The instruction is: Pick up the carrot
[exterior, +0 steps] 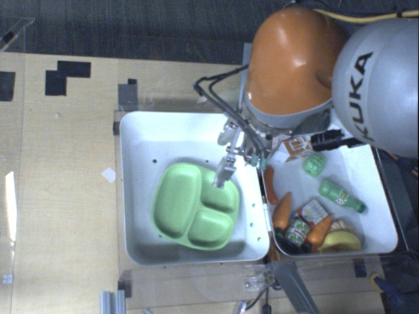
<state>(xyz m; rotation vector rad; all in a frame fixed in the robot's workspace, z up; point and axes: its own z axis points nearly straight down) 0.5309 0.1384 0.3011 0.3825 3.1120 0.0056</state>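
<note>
In the camera view, the carrot is seen lying in the right bin, close to that bin's left wall, with its thick end up and its tip pointing down toward a small can. A second orange piece lies just beside a banana and could be taken for another carrot. A green bottle lies farther right. The pincer is held over the left bin, above the rim of a green divided plate; nothing is seen between its fingers, and whether they are spread or pressed together cannot be told.

The carrot is judged to be light, stiff and smooth, probably moulded plastic, so slipping is to be expected. It would best be taken across its thicker middle, where the taper is least and the wall leaves room.
</note>
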